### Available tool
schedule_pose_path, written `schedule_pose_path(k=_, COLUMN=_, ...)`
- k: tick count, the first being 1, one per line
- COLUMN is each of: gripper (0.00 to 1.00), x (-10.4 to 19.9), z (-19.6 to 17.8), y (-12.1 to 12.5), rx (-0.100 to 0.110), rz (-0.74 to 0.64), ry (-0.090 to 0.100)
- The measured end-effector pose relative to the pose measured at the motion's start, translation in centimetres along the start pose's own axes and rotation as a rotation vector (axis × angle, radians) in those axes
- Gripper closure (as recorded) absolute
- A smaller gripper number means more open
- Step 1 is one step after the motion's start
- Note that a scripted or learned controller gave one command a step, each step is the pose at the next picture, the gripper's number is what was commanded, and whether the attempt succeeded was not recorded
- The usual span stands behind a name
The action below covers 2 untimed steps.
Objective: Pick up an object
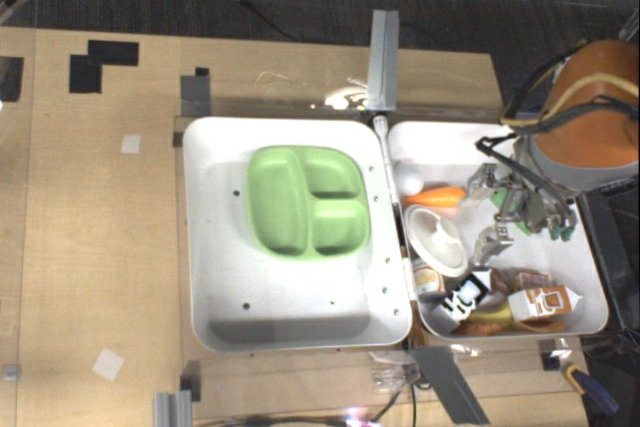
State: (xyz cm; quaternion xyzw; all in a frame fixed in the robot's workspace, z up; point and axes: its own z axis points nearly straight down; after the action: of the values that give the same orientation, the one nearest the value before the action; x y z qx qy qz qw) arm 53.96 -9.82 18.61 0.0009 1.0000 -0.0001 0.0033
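My gripper [483, 215] hangs over the middle of the right bin [590, 287], fingers spread open and pointing left. I see nothing between them. Just left of it an orange carrot [434, 198] lies next to a small white ball [409, 182]. A white bowl [438, 238] rests tilted below the carrot, close to the lower finger [490, 245]. Along the bin's front lie a black-and-white object [464, 295], a yellow banana [487, 315] and a brown carton [541, 301].
The left bin [215, 310] holds a green divided plate [306, 200]. A metal post [383, 65] stands behind the wall between the bins. The arm's orange band and cables [592, 120] hang over the right bin's far right corner.
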Motion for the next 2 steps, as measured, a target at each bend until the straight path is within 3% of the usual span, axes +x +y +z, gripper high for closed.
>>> schedule_pose_path(k=1, gripper=0.00, x=-8.2, z=9.4, y=-3.5, rx=0.002, rz=0.108, ry=-0.015)
schedule_pose_path(k=2, gripper=0.00, x=-9.4, z=9.6, y=0.8, rx=0.008, rz=-0.061, ry=-0.010)
